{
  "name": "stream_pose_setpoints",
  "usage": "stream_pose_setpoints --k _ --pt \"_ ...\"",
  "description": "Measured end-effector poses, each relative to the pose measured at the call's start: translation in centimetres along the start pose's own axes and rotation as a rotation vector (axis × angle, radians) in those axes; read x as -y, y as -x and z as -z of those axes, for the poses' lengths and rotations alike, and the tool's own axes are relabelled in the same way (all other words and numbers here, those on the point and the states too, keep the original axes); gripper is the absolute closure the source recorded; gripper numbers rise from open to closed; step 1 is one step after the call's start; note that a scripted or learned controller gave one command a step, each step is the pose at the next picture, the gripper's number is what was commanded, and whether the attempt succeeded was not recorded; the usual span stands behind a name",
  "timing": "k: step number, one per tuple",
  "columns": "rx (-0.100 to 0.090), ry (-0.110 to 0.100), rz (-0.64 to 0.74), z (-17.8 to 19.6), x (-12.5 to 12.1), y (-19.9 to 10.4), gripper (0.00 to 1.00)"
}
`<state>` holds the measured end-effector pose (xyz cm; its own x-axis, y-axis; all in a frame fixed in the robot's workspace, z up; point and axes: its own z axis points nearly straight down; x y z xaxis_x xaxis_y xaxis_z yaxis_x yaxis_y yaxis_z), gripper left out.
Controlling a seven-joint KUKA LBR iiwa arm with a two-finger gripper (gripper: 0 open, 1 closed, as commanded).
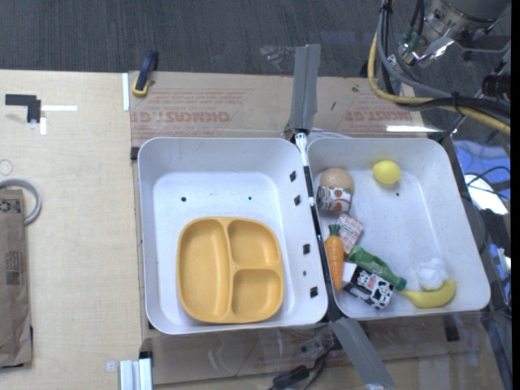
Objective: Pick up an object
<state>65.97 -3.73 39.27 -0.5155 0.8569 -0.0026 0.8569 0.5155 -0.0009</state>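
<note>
The right bin (455,218) holds several objects. A yellow lemon (387,172) lies near its far edge. A brown and white rounded item (335,188) rests against the left wall, with a small pink packet (350,232) and an orange carrot (335,257) in front of it. A green item (376,267) and a black and white box (370,288) sit at the near left. A banana (431,295) and a small white object (432,273) occupy the near right corner. My gripper (426,35) hangs among cables at the top right, beyond the bin's far edge and well above the objects.
The left bin (162,177) contains a yellow divided plate (231,270). A grey divider (305,88) stands behind the join of the two bins. Yellow and black cables (390,71) loop near the arm. A brown paper bag (12,275) lies at the far left.
</note>
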Motion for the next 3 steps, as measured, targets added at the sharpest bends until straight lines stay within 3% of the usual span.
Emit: stream_pose_setpoints --k 1,2,3 --pt "-0.001 -0.001 0.164 -0.2 -0.9 -1.4 1.0" --pt "-0.001 0.001 0.321 -3.3 1.0 -5.4 1.0" --pt "0.0 0.002 0.668 -10.4 5.3 -3.2 1.0"
